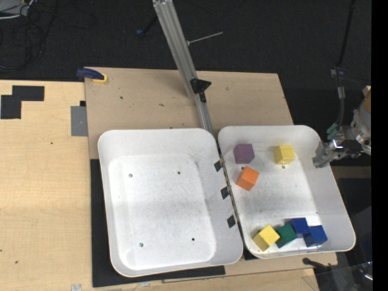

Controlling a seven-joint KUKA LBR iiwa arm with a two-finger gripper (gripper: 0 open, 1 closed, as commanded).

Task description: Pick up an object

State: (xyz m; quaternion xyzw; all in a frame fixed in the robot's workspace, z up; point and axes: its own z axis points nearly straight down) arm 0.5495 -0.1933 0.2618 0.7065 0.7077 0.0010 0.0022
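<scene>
**Gripper poised at the bin's edge, nothing yet picked**

The step in hand looked like the approach: the gripper (322, 155) hung at the right rim of the right bin (339, 214), and no object sat between its fingers. Whether the gripper stood apart or together could not be told at this slant and size.

Every candidate lay in the right bin. A purple block (244, 153) and a yellow block (284, 154) sat near the far wall, apart from each other, with an orange block (247, 178) just below the purple one, turned corner-on. Along the near wall a cluster crowded together: a second yellow block (265, 237), a green block (286, 234) and two blue blocks (307, 231), touching or nearly so. The left bin (121, 144) held no blocks.

By judgement, the next move called for travelling inward over the bin and coming down on a piece with free sides. The far yellow block was nearest the gripper and stood alone, so it seemed the easier target; the packed cluster would leave little room for fingers.

The blocks appeared to be small, matte, hard-edged cubes, probably wood or foam. The bins were shallow white trays with rounded corners and faintly speckled floors, resting on a pale wooden worktop (151, 102).
</scene>
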